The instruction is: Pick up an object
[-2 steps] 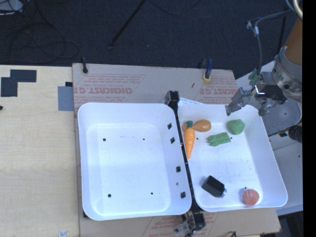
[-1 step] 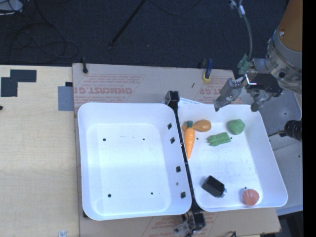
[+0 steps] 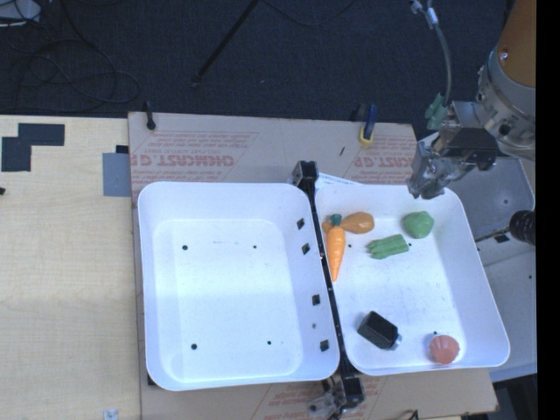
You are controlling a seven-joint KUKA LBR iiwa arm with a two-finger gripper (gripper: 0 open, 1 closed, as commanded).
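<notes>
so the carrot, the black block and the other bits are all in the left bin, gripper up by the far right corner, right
Not quite: the carrot, black block and the other bits are in the right bin, not the left. The camera view shows this. The gripper is indeed by that bin's far right corner.

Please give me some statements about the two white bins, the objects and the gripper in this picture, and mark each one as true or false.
1. The orange toy carrot lies in the right white bin, beside the divider. True.
2. The small black block lies in the left white bin. False: it lies in the right bin, near its front edge.
3. The gripper hovers at the right bin's far edge, close to the round green object. True.
4. The pink ball touches the long green vegetable. False: they lie well apart.
</notes>
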